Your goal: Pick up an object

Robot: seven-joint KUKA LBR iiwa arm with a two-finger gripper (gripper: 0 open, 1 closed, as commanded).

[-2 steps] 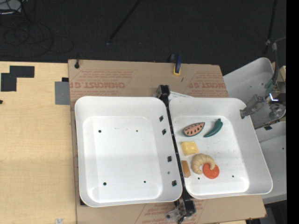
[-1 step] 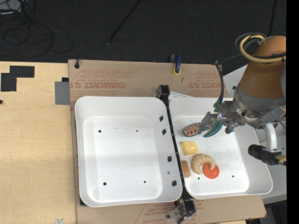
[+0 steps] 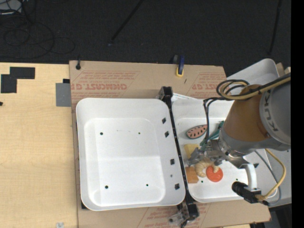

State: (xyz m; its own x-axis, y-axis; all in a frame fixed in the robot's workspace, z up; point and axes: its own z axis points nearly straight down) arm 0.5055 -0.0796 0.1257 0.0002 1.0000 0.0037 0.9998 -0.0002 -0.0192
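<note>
I am at the reaching step: my gripper [image 3: 205, 156] hangs low over the objects in the right bin [image 3: 223, 194], its state I cannot tell, and next I must close on one.

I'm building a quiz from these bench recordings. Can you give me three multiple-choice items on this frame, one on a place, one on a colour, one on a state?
1. Where do the small objects lie?
A. In the bin on the view's left
B. In the bin on the view's right
C. On the cardboard in front of both bins

2. What colour is the round object nearest the gripper?
A. Orange-red
B. Blue
C. Green

3. How does the arm stand?
A. Parked over the wooden bench top
B. Raised high over the left bin
C. Lowered over the objects in the right bin

Answers:
1 B: the objects cluster in the right bin, beside the divider.
2 A: the round object is orange-red.
3 C: the arm puts the gripper right at the pile.
</note>
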